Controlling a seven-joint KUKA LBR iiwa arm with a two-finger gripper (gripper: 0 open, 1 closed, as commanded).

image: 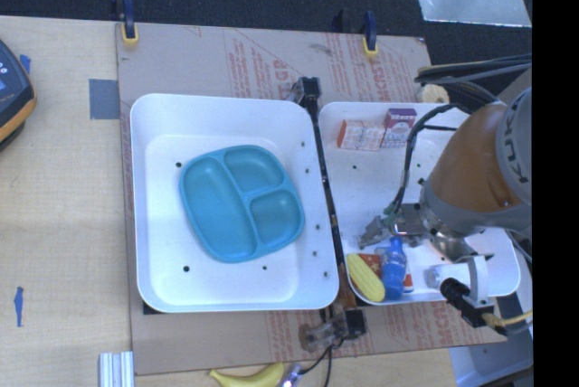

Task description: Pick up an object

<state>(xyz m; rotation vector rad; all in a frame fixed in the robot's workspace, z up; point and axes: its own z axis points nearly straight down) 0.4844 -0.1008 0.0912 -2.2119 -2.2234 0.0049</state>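
Nearest the lens, a banana (246, 373) lies on the bench below the bins. My gripper (391, 233) hangs low in the right bin (357, 116), just above a blue bottle (393, 270) with yellow corn (365, 277) touching its left side. Whether my fingers are spread or closed, I cannot tell. Two small boxes (375, 132) sit at the bin's far edge. A blue divided plate (242, 201) rests in the left bin (154, 195).

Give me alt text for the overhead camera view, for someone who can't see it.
A grey and orange robot arm reaches over the right white bin, its gripper above a blue bottle and a corn cob. The left bin holds a blue divided plate.
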